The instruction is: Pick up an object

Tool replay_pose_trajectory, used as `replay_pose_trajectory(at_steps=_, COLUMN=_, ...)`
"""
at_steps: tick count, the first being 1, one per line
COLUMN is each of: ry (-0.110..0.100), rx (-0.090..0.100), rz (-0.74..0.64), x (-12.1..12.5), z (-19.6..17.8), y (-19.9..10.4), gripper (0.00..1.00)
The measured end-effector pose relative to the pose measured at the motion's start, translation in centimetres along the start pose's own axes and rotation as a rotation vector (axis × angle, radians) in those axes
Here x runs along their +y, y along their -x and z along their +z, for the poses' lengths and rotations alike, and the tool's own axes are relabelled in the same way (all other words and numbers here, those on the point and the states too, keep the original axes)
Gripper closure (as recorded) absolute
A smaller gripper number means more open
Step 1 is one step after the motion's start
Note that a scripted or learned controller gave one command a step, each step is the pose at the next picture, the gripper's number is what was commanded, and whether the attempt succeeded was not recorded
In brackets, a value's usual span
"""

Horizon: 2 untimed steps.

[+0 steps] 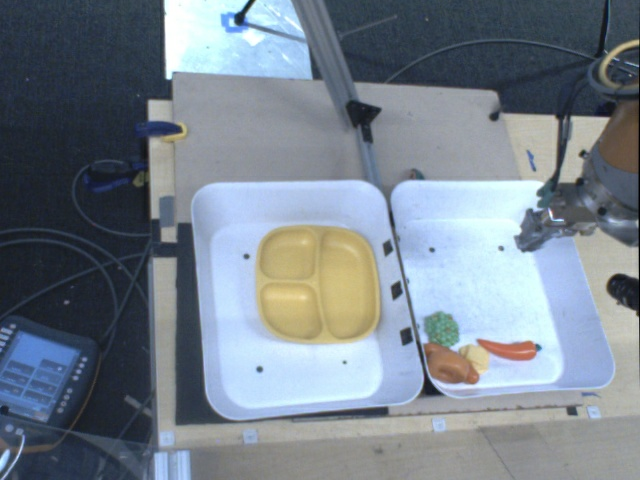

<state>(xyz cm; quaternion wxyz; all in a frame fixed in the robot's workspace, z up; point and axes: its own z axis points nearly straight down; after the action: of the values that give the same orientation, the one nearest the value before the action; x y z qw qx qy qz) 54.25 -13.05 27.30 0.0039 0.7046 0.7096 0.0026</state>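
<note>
Dark carpet strewn with cables surrounds a pale wooden bench (260,128) that bears two shallow white bins side by side. Inside the left bin (215,368) lies a yellow divided plate (318,283) with three compartments, sitting near the bin's middle. Toy foods cluster at the near edge of the right bin (480,208): a green broccoli floret (441,327), a brown piece that looks like a chicken drumstick (449,364) just below it, a small pale yellow piece (476,358) touching the brown one, and an orange-red chili pepper (508,349) lying lengthwise just to their right. From the right side comes the grey arm with its orange band (618,146), and its gripper (532,233) hangs over the far right part of the right bin, well apart from the food cluster, which lies nearer the camera and somewhat to the left of it. Nothing sits between the gripper's tips; whether they are spread or pressed together I cannot tell. A grey pole (330,58) slants across the bench's far half.
</note>
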Motion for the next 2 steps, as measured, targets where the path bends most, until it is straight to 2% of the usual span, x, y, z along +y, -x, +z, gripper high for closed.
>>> replay_pose_trajectory(at_steps=1, ry=-0.005, rx=0.001, rz=0.000, x=0.1, z=-1.9, y=0.0, gripper=1.00)
replay_pose_trajectory(at_steps=2, ry=-0.008, rx=0.004, rz=-0.003, x=-0.8, z=0.0, y=-5.0, gripper=1.00)
